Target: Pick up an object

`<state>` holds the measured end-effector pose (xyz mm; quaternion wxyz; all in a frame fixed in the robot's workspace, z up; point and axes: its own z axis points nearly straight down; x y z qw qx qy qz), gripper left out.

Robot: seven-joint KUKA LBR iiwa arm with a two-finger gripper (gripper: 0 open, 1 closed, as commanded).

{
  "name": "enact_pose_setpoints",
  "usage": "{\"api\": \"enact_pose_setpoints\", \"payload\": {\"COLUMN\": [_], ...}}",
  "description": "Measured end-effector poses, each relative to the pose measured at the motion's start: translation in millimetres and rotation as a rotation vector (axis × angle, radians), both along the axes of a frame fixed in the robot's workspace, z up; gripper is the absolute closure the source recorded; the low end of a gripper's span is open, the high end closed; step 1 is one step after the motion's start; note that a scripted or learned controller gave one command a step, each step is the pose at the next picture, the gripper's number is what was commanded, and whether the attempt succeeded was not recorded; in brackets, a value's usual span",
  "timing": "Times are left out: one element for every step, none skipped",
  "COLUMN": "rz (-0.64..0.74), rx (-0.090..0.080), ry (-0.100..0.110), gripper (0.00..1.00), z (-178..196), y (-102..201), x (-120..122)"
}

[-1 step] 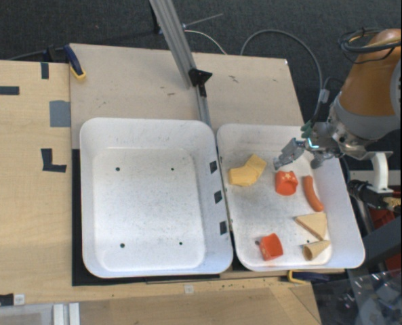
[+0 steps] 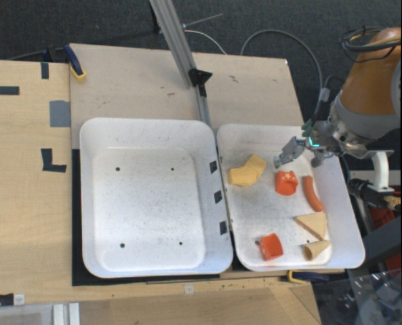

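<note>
Arm: the grey arm (image 2: 370,93) with its orange band enters from the right and hangs over the upper right part of the right bin.
Jaws: the gripper (image 2: 299,153) has its two fingers spread apart, one (image 2: 287,153) reaching left and one (image 2: 318,160) nearer the wrist; nothing sits between them, so the jaws are released.
Right bin: the right bin (image 2: 255,135) holds six small things.
Yellow piece: a yellow block (image 2: 247,170) lies in the upper left part of that bin, well left of the gripper.
Red piece: a red-orange chunk (image 2: 286,183) lies just below the gripper, apart from it.
Sausage: an orange sausage shape (image 2: 312,193) lies just right of the red-orange chunk, along the bin's right side.
Wedge: a tan wedge (image 2: 312,224) lies below the sausage shape.
Cone: a small tan cone (image 2: 316,250) lies near the lower right corner.
Red cube: a red cube (image 2: 271,246) lies near the bottom edge.
Left bin: the left bin (image 2: 146,195) sits beside the right bin on the tabletop (image 2: 126,87).
</note>
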<state>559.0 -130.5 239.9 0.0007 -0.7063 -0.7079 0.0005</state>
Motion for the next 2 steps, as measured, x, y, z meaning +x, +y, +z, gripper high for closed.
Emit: {"api": "enact_pose_setpoints", "payload": {"rz": [-0.001,-0.001], "rx": [0.0,0.0], "ry": [0.007,0.006], "gripper": [0.0,0.0], "z": [-63.8,-128.7], "y": [-0.3,0.1], "x": [-5.6,-6.5]}}
